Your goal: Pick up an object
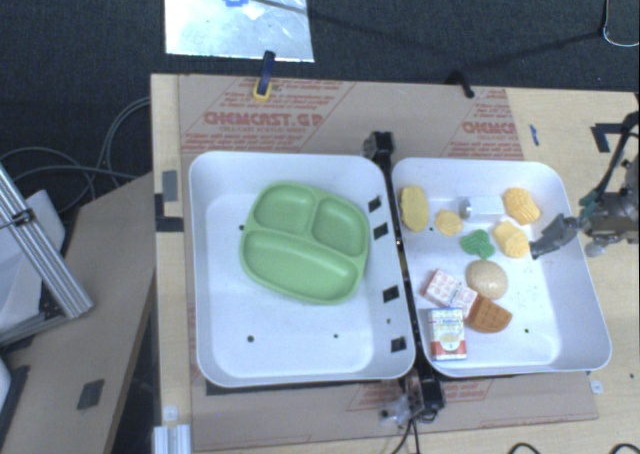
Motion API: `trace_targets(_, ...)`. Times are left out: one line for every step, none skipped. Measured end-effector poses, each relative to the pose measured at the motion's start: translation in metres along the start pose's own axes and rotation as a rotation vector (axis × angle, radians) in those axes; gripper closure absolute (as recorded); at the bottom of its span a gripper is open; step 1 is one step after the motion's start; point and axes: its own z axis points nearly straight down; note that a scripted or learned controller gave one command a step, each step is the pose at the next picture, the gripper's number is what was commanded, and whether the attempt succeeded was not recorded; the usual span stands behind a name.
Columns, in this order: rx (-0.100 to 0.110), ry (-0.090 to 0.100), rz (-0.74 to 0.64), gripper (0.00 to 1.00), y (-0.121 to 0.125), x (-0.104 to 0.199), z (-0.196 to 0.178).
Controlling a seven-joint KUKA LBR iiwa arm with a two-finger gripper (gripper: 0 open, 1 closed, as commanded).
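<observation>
So the candidates are all in the right bin [575,337], a loose cluster of toy food: a yellow corn-looking piece [414,207] by the left wall, a small yellow chunk [449,223], a green bit [477,242], two yellow pieces [521,205] [511,239] toward the right, a beige egg-shaped one [487,277], a pink-and-white packet [446,289], a brown waffle-ish wedge [490,316] and a little carton [448,333] near the front. The left bin [215,342] just has a green divided plate [305,242] in it.

The gripper [553,235] sits at the right bin's right edge, nothing between its fingers. Whether they're spread or closed I honestly can't tell, it's a dark blur at this angle.

Closest thing to it is the lower yellow piece, just to its left, with the upper yellow piece near too. Everything else is farther left or toward the front.

What could go sideways imo: stuff is packed tight. The egg, packet and waffle are touching or nearly so, so coming down there could catch two things or shove one aside. The rounded pieces look like they'd squirt out of a two-finger pinch. And the yellow ones sit close to the wall, so a finger might clip the rim
</observation>
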Motion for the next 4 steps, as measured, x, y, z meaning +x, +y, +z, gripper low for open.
trace_targets(-0.012,-0.003,-0.004,0.00,0.002,0.001,-0.006)
trace_targets(-0.008,-0.002,-0.001,0.00,-0.002,-0.008,0.042)
trace_targets(-0.009,-0.002,-0.001,0.00,-0.003,-0.005,0.085)
trace_targets(-0.008,-0.001,-0.002,0.00,0.001,0.000,0.128)
